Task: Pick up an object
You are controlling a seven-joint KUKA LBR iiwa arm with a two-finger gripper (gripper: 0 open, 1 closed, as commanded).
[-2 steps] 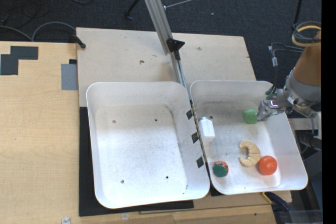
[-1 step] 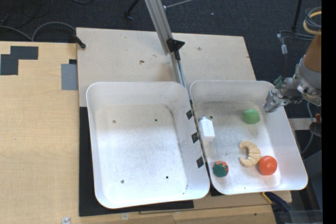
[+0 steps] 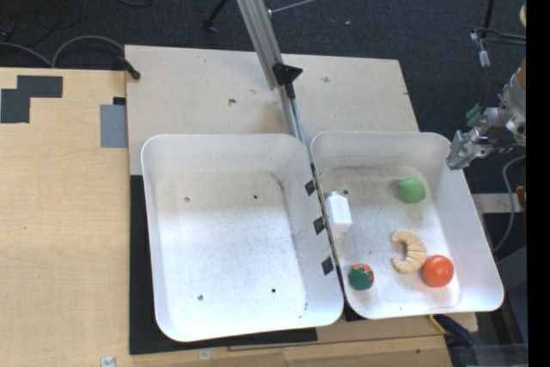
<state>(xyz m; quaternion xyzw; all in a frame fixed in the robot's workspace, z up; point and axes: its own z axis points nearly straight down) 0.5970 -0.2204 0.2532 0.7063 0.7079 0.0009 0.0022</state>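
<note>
- My claw (image 3: 464,152) hangs at the three o'clock edge of the view, just over the outer rim of the right bin (image 3: 464,185), near its one o'clock corner.
- Whether it is wide or narrow, I cannot tell; nothing sits in it that I can see.
- Down in the right bin, the green ball (image 3: 412,190) lies nearest me, at about eight o'clock from my claw, well apart from it.
- At six o'clock from that ball rests the curved tan croissant-shaped piece (image 3: 410,251), and just beside it, at its four o'clock, the orange-red ball (image 3: 438,271).
- Over by the bin's inner wall stands a small white block (image 3: 339,210), at nine o'clock from the green ball.
- At six o'clock from the block lies a small green-and-red ball (image 3: 361,277).
- The left bin (image 3: 163,185) lies at nine o'clock across the divider.
- A grey metal rail (image 3: 258,21) slants up toward twelve o'clock from between the bins.
</note>
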